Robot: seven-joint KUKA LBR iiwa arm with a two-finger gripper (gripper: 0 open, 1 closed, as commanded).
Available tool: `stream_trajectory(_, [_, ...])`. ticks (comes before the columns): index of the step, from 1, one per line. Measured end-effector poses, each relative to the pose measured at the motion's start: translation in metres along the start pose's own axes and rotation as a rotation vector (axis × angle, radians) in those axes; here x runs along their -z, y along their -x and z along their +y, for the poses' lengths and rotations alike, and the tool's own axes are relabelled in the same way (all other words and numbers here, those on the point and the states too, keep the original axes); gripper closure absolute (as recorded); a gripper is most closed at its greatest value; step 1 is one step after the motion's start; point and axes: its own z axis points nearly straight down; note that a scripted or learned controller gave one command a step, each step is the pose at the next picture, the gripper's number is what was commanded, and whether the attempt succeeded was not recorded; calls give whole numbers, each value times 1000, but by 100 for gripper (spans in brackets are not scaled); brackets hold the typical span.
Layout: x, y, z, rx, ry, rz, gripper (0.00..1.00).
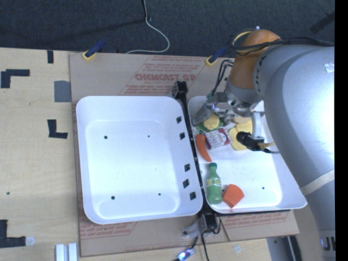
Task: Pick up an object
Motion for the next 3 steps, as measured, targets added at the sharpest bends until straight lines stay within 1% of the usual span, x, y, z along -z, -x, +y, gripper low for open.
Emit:
stream_trajectory(1, [1, 4, -1, -2, -1, -1, 0])
stream_trajectory(3, [0, 1, -2, -2, -2, -1, 0])
